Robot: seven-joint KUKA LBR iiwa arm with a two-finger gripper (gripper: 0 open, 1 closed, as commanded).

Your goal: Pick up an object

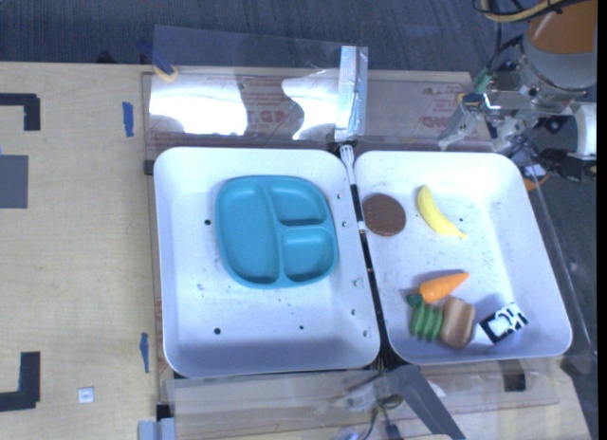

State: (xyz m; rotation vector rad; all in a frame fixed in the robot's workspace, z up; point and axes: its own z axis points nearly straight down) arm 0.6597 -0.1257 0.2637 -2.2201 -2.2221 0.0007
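Note:
The right bin (531, 239) holds several small items. A yellow banana (438, 212) lies near its far middle, with a brown round disc (384, 213) to its left. Toward the near side, an orange carrot (444, 286) rests above a green ridged piece (427, 318) and a tan-brown chunk (458, 321). A black-and-white block (503, 322) sits to their right. My gripper (488, 137) hangs above the far right rim of this bin. It is open, holds nothing, and stays well apart from every item.
The left bin (180, 267) carries a blue divided plate (277, 229). A clear plastic sheet and a metal strip (349, 92) stand behind the bins. The wooden bench (66, 267) extends left. Cables loop above the arm at the top right.

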